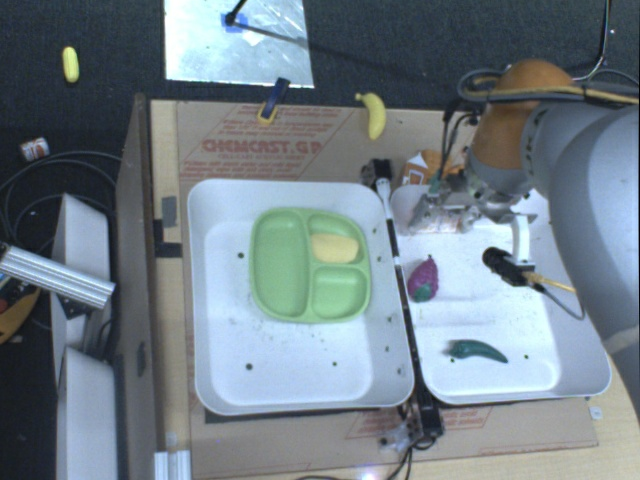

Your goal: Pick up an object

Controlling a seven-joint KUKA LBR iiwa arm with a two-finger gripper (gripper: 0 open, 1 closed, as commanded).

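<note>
camera view: looking down at a slant on both bins, the arm (pixel 590 168) reaches in from the right

gripper (pixel 448 218): low over the back left corner of the right bin, close to the wall shared with the other bin. honestly can't tell from here how wide it's set or whether it's got anything, it's just grey metal against white

right bin (pixel 530 373): white and shallow, two loose things on its floor

purple toy (pixel 424 278): maybe a little eggplant, hard to say. it lies by the left wall of the right bin, in front of the gripper and clear of it

green pepper (pixel 478 350): dark green, lying on its side toward the front of the right bin, well apart from the gripper and apart from the purple toy too

left bin (pixel 215 368): has a green plate sitting roughly in the middle

green plate (pixel 290 268): divided, one long compartment on the left, two smaller ones on the right

yellow piece (pixel 335 248): in the plate's upper right compartment

banana (pixel 373 115): small, yellow, on the cardboard behind the bins, outside both

orange and white thing (pixel 420 171): just behind the right bin's back left corner, too blurry to name

cardboard (pixel 260 143): brown sheet with red print, under both bins
</note>
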